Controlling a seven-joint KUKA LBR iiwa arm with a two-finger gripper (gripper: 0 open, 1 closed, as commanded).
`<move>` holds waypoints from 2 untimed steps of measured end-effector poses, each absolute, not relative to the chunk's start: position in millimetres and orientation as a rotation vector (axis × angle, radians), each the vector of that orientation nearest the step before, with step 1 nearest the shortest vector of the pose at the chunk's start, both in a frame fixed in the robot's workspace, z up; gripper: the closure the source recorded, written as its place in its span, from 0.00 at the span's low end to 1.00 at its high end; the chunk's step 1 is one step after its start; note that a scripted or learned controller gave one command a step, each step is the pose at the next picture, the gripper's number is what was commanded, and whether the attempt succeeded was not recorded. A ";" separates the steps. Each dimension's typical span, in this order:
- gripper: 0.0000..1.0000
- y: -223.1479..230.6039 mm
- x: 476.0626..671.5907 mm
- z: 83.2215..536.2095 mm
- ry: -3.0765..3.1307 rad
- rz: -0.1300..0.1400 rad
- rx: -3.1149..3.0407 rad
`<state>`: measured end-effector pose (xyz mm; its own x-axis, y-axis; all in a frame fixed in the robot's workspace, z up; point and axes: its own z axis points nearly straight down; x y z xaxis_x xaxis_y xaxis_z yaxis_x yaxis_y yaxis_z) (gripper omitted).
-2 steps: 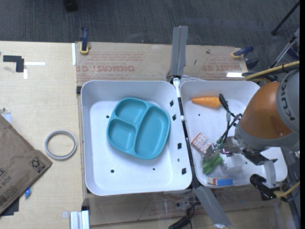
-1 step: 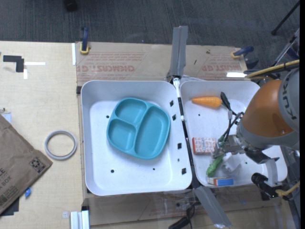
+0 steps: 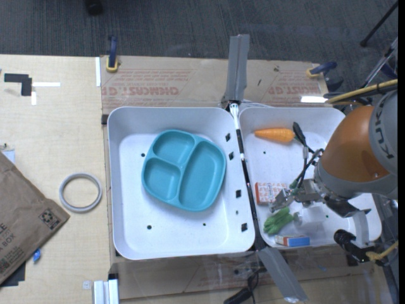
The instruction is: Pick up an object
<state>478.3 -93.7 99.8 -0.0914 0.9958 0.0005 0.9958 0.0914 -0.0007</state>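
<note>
— Camera view first: where's the gripper (image 3: 286,198)?

— Low in the right bin (image 3: 278,116), over the green leafy toy (image 3: 278,220), just beside the small red-and-white box (image 3: 269,192). I cannot tell its opening.

— Around them?

— A carrot (image 3: 274,134) near the far wall, a flat box (image 3: 292,240) at the near edge. The left bin (image 3: 126,233) holds a teal divided plate (image 3: 183,170).
</note>
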 end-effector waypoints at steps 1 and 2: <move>1.00 -94.5 478.8 108.3 -2.316 0.000 -2.121; 0.00 -94.4 478.8 108.3 -2.317 0.001 -2.121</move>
<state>478.8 -94.4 108.3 -0.0882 0.9961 0.0003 0.9961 0.0882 -0.0007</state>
